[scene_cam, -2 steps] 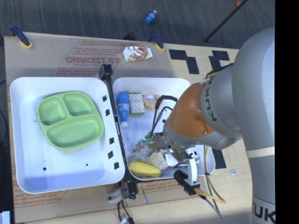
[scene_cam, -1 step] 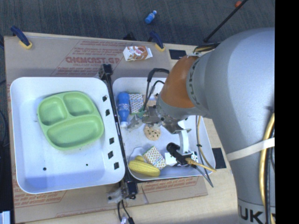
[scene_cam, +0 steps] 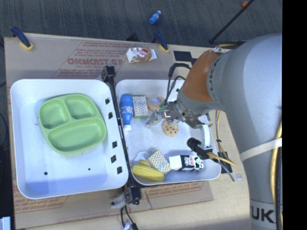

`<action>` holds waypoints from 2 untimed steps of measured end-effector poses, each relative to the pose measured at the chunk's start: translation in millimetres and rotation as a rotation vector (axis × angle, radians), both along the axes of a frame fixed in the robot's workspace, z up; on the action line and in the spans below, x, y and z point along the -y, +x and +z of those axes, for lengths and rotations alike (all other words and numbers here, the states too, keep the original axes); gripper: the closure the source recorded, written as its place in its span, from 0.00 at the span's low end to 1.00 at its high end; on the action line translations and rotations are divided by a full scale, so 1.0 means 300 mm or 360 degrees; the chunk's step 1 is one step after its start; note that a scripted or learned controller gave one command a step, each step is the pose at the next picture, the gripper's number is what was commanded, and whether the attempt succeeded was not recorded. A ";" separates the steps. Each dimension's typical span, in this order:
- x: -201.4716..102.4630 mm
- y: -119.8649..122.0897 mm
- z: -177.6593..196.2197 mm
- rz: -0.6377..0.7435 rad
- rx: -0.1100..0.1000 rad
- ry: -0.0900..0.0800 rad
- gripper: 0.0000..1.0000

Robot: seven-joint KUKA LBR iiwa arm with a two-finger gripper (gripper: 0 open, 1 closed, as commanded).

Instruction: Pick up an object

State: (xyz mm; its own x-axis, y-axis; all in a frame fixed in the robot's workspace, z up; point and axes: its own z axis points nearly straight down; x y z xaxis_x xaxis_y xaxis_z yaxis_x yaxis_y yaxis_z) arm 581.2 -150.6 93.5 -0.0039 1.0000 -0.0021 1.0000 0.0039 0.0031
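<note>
My gripper (scene_cam: 156,118) hangs low over the middle of the right bin (scene_cam: 144,143), reaching in from the right. A round brown cookie (scene_cam: 170,128) lies just to its right, close beside it. A blue bottle (scene_cam: 126,110) and a small patterned box (scene_cam: 140,106) lie to its left, along the bin's left wall. A tan piece (scene_cam: 154,103) sits just behind the gripper. At the bin's front lie a yellow corn cob (scene_cam: 147,172), a chequered packet (scene_cam: 159,161) and a black-and-white carton (scene_cam: 191,162). I see nothing held.
The left bin (scene_cam: 29,166) holds a green divided plate (scene_cam: 72,123). A snack packet (scene_cam: 141,54) lies on the cardboard behind the bins. Blue clamps (scene_cam: 21,37) grip the board's back edge. The arm's grey bulk covers the right bin's right side.
</note>
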 end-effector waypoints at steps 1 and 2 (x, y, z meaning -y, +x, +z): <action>0.202 0.147 -0.002 0.0001 -0.0003 0.0001 0.00; 0.197 0.151 0.035 0.0015 -0.0001 0.0000 1.00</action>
State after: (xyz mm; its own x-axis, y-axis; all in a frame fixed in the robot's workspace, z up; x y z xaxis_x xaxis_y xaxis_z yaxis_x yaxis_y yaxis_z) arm 626.5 -209.8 103.9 -0.0132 0.9999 -0.0020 0.9999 0.0133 0.0024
